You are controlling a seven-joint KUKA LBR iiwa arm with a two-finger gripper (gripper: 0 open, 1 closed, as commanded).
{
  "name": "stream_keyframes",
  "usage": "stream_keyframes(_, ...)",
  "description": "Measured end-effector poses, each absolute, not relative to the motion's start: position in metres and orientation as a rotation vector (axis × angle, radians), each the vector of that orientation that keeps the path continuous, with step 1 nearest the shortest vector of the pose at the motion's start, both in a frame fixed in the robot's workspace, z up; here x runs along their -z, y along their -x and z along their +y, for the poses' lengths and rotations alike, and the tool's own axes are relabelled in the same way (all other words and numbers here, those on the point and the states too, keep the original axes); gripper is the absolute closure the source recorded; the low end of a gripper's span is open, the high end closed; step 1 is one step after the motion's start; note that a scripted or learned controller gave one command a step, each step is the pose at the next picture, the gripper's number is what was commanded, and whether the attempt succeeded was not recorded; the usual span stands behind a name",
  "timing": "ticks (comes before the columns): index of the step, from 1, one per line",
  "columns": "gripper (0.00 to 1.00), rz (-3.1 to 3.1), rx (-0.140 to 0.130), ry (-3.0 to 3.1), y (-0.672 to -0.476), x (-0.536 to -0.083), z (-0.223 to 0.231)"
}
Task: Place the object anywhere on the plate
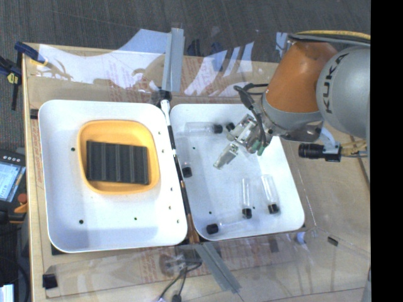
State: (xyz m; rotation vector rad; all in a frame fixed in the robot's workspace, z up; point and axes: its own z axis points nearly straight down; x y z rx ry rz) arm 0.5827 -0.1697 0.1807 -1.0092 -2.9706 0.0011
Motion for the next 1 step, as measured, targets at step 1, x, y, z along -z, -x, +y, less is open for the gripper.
stream_keyframes(1, 0.00, -3.108, 0.001, 0.440, -0.5571, -0.1400, -0.2107)
